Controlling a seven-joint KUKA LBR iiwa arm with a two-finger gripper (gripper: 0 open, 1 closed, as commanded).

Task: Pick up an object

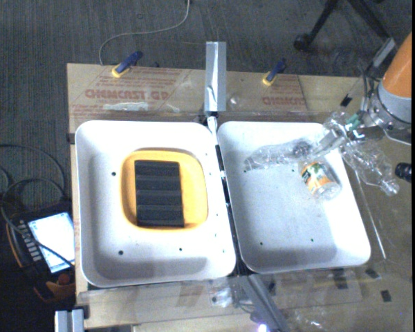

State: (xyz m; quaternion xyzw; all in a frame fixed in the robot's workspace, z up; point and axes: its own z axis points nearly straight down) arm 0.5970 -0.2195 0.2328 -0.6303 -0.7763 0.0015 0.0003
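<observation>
So, Ben, is the gripper holding anything?

Well, Mia, I cannot tell if it is open or closed. It sits over the far right corner of the right bin, and it is see-through and blurry there.

What is closest to it?

A small bottle with an orange and green label. It lies on its side just below the gripper, a little to the left. I think that is the thing to pick up.

Is anything in the way?

Maybe. A crumpled clear wrap lies right beside the gripper and runs off to the left. It could get grabbed by mistake.

And farther away?

Way off to the left is the left bin. It has a yellow tray with a black block in it. That is too far to bother the gripper.
</observation>
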